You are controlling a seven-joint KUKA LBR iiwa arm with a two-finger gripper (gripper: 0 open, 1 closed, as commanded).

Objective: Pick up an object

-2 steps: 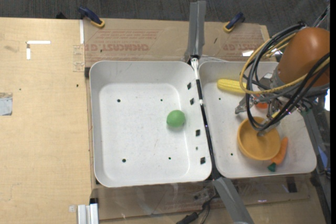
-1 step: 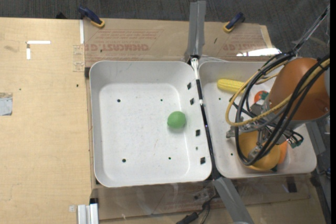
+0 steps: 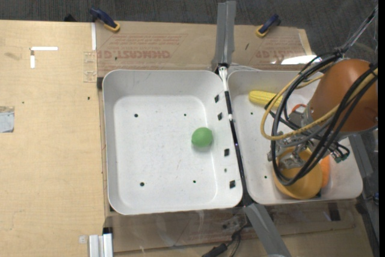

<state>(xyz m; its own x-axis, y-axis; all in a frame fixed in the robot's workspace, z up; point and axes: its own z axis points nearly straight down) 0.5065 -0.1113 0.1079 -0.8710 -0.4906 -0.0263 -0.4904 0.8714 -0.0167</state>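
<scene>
The gripper (image 3: 296, 161) is down inside the right bin (image 3: 258, 180); whether it is released, clenched or grasping anything cannot be told. The left bin (image 3: 120, 129) holds a green ball (image 3: 202, 138). The right bin holds a yellow object (image 3: 262, 97) and an orange object (image 3: 325, 172).

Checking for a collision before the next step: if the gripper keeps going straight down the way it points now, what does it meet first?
Most likely the orange-yellow object right under the gripper in the right bin. Cables hide the tips, so depth and any contact are unclear.
</scene>
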